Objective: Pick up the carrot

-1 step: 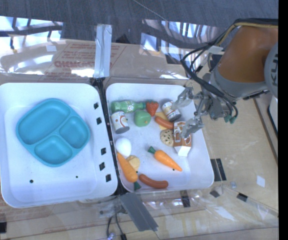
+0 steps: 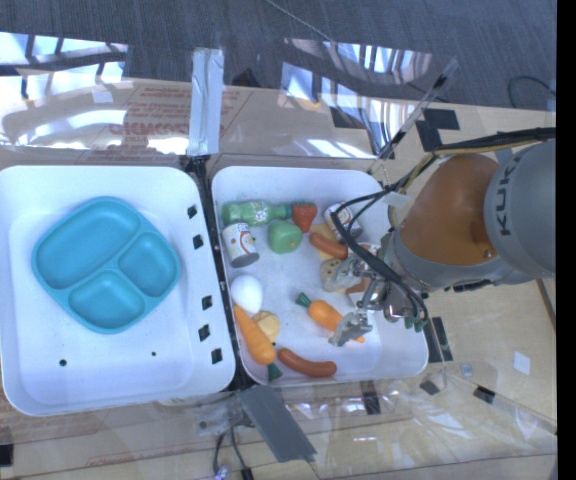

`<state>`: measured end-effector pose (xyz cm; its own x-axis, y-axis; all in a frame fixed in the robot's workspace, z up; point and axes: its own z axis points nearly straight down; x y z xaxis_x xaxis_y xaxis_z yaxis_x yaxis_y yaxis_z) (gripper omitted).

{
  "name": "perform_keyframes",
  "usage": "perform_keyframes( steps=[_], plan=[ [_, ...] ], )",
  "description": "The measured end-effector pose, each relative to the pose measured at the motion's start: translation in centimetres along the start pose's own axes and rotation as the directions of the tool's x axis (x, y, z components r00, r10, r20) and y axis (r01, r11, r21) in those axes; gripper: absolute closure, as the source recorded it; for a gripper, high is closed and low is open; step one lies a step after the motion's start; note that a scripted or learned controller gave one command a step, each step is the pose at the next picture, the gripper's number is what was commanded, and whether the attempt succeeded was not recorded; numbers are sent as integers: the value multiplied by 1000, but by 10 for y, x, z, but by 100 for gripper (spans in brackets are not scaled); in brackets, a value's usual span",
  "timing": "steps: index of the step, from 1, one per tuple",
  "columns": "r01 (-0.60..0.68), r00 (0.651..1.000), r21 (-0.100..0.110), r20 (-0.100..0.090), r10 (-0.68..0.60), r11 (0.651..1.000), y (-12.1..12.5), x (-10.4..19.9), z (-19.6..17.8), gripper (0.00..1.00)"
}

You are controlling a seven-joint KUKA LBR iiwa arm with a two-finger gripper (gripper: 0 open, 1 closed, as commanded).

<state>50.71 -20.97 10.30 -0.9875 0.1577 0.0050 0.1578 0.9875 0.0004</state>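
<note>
A short carrot (image 2: 322, 314) with a green top lies in the right bin (image 2: 268, 176), near its middle front. A longer carrot (image 2: 256, 338) lies along the bin's left wall, next to a sausage (image 2: 306, 365). My gripper (image 2: 354, 325) is low in the bin, just right of the short carrot and close to touching its thick end. The arm's grey and orange wrist (image 2: 448, 223) hangs over the bin's right side and hides what is under it.
The right bin also holds a green pepper (image 2: 285, 236), a small can (image 2: 239, 244), an egg (image 2: 247, 293), a green packet (image 2: 248, 212) and a strawberry (image 2: 305, 215). A blue divided plate (image 2: 106, 263) lies in the left bin (image 2: 28, 368).
</note>
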Motion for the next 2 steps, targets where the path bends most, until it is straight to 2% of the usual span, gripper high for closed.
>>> perform_keyframes(
  steps=[1, 2],
  plan=[
    [-79, 997, 0, 7, 79, 997, 21, 5, 10, 0],
    [-69, 998, 0, 8, 69, 998, 23, 4, 0, 100]
  ],
)
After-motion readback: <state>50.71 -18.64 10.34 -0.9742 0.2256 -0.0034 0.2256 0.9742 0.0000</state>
